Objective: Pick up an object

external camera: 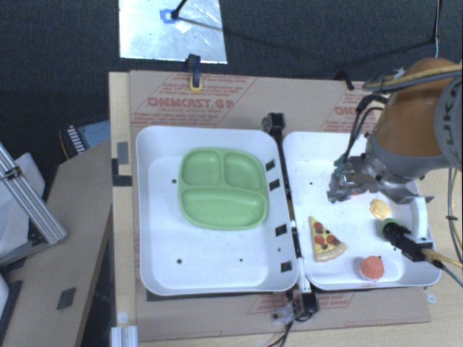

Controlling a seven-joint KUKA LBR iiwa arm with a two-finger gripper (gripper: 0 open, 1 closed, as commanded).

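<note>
In the right bin (311,157) lie a toy pizza slice (325,240), a small yellow piece (380,209) and a red-orange round piece (372,267). My gripper (343,189) hangs over the middle of that bin, up and left of the yellow piece and above the pizza slice. I see nothing between its tips. The orange band of the arm (416,118) covers the bin's far right part.
The left bin (155,194) holds a green divided plate (221,189). A black clamp bar (283,194) runs between the two bins. A black connector (404,242) juts out near the right bin's front right corner. Cardboard lies under both bins.
</note>
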